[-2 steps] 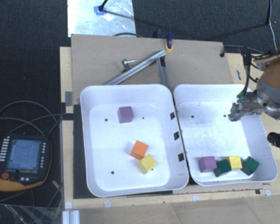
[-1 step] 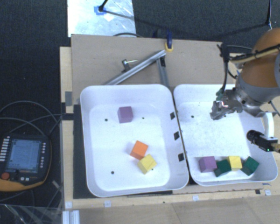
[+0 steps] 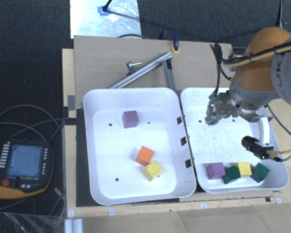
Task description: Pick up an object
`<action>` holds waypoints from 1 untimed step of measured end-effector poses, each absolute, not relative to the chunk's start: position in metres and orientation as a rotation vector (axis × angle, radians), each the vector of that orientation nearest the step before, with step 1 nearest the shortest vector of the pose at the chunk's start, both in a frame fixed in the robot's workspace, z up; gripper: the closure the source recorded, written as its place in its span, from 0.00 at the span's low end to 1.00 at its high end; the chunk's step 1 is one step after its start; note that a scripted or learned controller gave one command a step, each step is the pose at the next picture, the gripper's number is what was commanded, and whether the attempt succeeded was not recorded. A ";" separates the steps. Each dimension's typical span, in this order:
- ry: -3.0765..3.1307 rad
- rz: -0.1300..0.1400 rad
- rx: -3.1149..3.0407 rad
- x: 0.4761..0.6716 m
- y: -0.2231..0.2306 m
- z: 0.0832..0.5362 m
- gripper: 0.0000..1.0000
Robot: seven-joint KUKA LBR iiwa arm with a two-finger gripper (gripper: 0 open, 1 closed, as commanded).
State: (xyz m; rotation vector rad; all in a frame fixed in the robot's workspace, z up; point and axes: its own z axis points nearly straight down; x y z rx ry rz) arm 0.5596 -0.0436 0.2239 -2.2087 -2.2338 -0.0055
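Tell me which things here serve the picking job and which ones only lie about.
Job: gripper; purple block, orange block and yellow block in left bin; blocks in right bin.
Lying about: handheld controller, metal rod.

The arm point(image 3: 266, 67) is cut off by the right edge, so only its orange band and the grey wrist show. The jaws point(image 3: 214, 116) hang above the right bin point(image 3: 194, 130) as a small dark blur, and their tips cannot be made out, nor anything that might sit between them. The wrist hides part of that bin's far right rim. At the bin's near edge, the green cube point(image 3: 230, 174) is partly covered by the yellow cube point(image 3: 244, 168) beside it. The handheld controller point(image 3: 20, 169) on the left has a screen too small to read. The table point(image 3: 70, 130) runs out past the bottom edge.
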 end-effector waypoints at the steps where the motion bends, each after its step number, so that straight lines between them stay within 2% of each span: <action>1: -2.235 -0.006 -2.208 0.562 0.015 0.235 1.00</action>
